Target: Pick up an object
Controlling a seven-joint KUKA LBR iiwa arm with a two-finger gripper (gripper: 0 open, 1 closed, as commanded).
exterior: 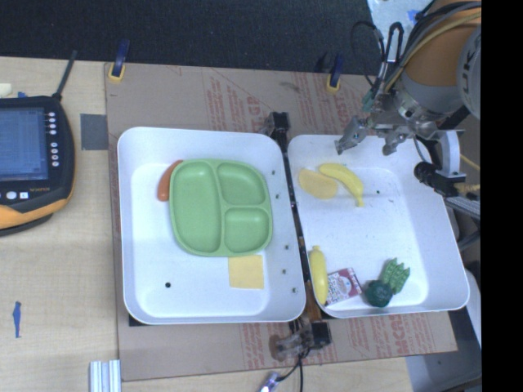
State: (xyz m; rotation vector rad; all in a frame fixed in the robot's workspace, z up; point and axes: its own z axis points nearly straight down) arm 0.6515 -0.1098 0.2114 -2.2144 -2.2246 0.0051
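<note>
— What's on the bench?

— Two bins. The left bin [139, 219] has a green tray [219, 207], a yellow square [246, 272] and an orange bit [166, 181] beside the tray.

— And the arm?

— The gripper [372, 141] hangs over the right bin's [425, 235] far edge, fingers apart, holding nothing.

— Nearest thing?

— A banana [345, 181] touching a yellow slice [317, 184], just below. Corn [318, 274], a packet [344, 285] and a green toy [386, 282] lie at the near edge.
</note>
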